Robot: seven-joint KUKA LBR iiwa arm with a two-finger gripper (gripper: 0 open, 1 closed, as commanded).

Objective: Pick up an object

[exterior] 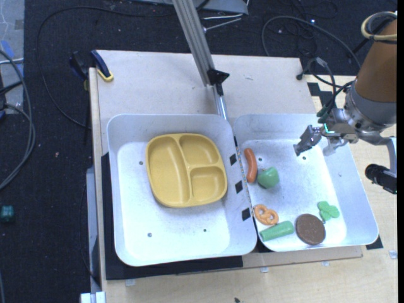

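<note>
1. The fingers (314,141) hung at the right bin's (353,188) upper part, spread apart and holding nothing.
2. The sausage (250,165) lay center-frame; a slanted descent could miss it.

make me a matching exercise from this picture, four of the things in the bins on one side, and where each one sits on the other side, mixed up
Things
1. yellow divided tray
2. hot dog
3. pretzel
4. brown round cookie

Places
A. right bin, near corner, beside the small green leafy piece
B. left bin, lying flat in the middle
C. right bin, along the left wall, next to the green round piece
D. right bin, near left corner, just above the green pickle

Pairs: 1-B, 2-C, 3-D, 4-A
</note>
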